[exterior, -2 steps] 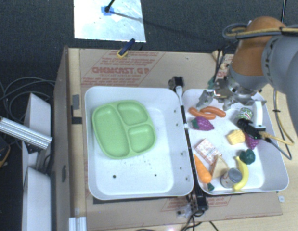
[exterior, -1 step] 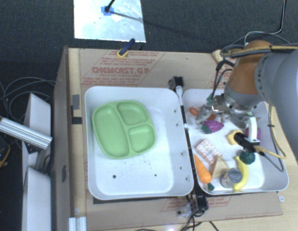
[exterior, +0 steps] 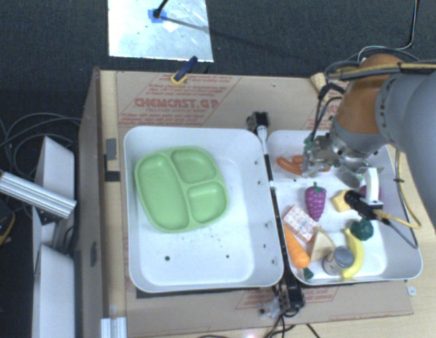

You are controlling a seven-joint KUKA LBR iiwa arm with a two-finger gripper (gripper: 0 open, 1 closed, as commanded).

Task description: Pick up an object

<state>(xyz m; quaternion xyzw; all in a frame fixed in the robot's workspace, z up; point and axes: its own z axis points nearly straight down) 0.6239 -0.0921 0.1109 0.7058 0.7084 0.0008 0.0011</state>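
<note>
In the right bin [exterior: 401, 255], purple toy grapes [exterior: 315, 201], green-stemmed, below the end effector [exterior: 316, 162].

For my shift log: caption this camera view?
Arm's hand low over right bin beside orange carrot; green tray in left bin.

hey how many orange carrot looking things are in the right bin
2: one carrot near the bin's front left, beside the divider, and another orange piece at the back left by the gripper. The arm may hide more.

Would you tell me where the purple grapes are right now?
In the right bin, near its middle: the grapes lie just above the wafer, below the claw.
</note>
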